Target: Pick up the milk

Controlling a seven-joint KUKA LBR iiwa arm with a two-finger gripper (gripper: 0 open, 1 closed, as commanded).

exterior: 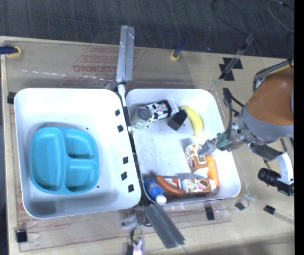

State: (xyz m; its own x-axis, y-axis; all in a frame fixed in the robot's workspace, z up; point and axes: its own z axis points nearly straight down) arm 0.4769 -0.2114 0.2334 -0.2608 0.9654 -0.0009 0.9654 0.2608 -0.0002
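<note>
The milk lies on its side at the back of the right bin — away from the gripper, so not grasped; jaws' state I cannot tell.
</note>
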